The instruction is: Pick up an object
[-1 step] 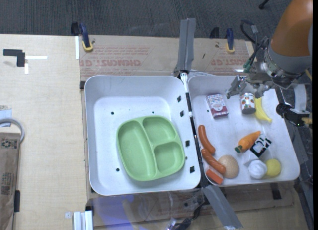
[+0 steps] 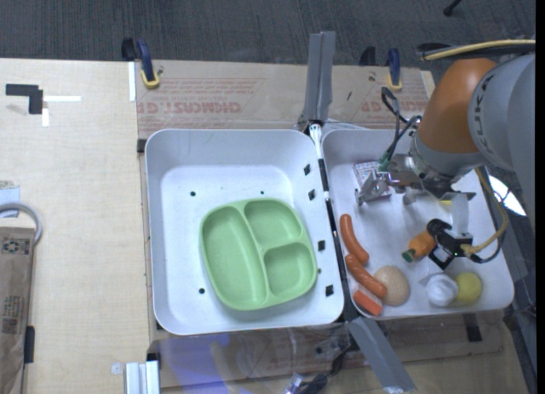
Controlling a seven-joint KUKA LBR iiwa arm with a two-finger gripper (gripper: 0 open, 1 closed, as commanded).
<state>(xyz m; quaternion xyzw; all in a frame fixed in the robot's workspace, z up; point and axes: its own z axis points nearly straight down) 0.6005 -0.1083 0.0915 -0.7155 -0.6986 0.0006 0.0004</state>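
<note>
Camera view: gripper point(image 2: 375, 186) low in the right bin point(image 2: 502, 286), near its far-left corner; can't tell whether it's open or holding anything. Nearest sausage point(image 2: 353, 239) lies just toward the camera, long axis running near-to-far, slightly slanted.

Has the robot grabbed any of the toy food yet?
Not yet. The sausages, potato, carrot and lemon all lie on the floor of the right bin. The gripper hangs over that bin's upper part, nothing visibly in it. The grab and lift are left.
</note>
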